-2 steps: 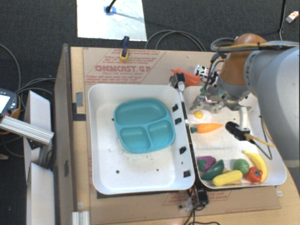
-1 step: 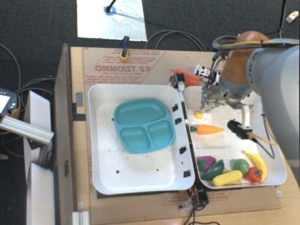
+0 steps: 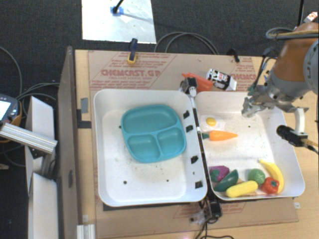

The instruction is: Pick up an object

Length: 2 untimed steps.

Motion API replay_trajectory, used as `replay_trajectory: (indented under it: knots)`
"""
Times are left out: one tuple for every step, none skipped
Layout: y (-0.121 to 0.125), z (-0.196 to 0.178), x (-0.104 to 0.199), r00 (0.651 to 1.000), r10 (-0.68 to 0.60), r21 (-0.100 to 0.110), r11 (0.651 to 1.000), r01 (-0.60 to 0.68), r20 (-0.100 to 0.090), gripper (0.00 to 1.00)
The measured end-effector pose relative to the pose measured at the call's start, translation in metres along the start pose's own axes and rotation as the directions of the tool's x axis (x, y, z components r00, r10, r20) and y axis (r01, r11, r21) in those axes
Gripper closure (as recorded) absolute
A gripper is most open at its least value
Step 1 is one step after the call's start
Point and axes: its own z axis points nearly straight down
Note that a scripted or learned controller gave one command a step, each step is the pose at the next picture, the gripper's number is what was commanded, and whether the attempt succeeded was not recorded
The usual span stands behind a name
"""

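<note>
My gripper (image 3: 250, 107) hangs over the back of the right bin (image 3: 279, 153), with the grey arm and its orange band rising to the right. Nothing shows in its grasp. A toy fried egg (image 3: 211, 121) lies to its left and a little nearer the front, and an orange carrot (image 3: 222, 136) lies just in front of the egg. Along the bin's front lie a purple vegetable (image 3: 218, 173), a dark green one (image 3: 227, 179), a yellow corn cob (image 3: 241, 188), a green lime (image 3: 256, 176), a red tomato (image 3: 270, 185) and a banana (image 3: 273, 171).
The left bin (image 3: 112, 183) holds a teal divided plate (image 3: 152, 133). Black clips (image 3: 194, 159) run along the seam between the bins. Behind the bins lie an orange clamp (image 3: 198, 81), a black-and-white item (image 3: 221, 79) and a blue-yellow clamp (image 3: 132, 51).
</note>
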Motion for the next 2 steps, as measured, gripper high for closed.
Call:
replay_trajectory:
  knots:
    - [0.029, 0.077, 0.048, 1.0, -0.011, 0.004, 1.0, 0.011, -0.004, 1.0]
    - [0.029, 0.002, 0.009, 1.0, -0.003, -0.003, 1.0, 0.003, 0.0, 1.0]
